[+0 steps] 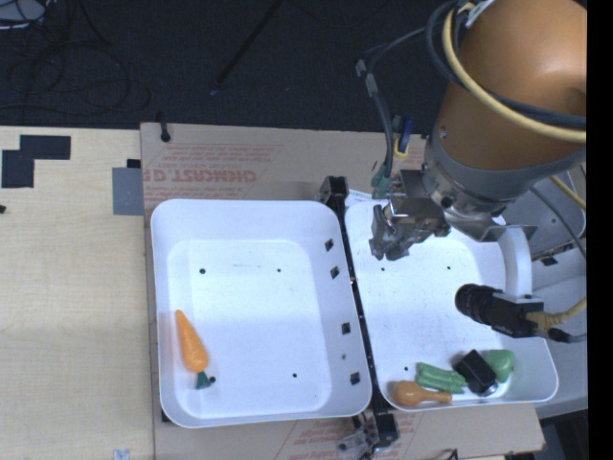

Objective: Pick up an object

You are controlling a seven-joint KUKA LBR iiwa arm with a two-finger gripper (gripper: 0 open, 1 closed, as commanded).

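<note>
An orange carrot (pixel 191 342) with a small green top lies in the left bin (pixel 249 220) near its front left corner. In the front of the right bin (pixel 421 295) lie a tan pear-shaped piece (pixel 418 394), a green pod (pixel 440 378), a black block (pixel 476 370) and a light green piece (pixel 500 361), bunched close together. My gripper (pixel 387 245) hangs over the back left part of the right bin, well away from those objects. Nothing shows between its dark fingers.
A black divider rail (pixel 347 300) runs between the two bins. A black cylindrical part (pixel 493 308) of the arm's fittings juts over the right bin's right side. Cardboard underlies both bins, and wooden bench lies to the left.
</note>
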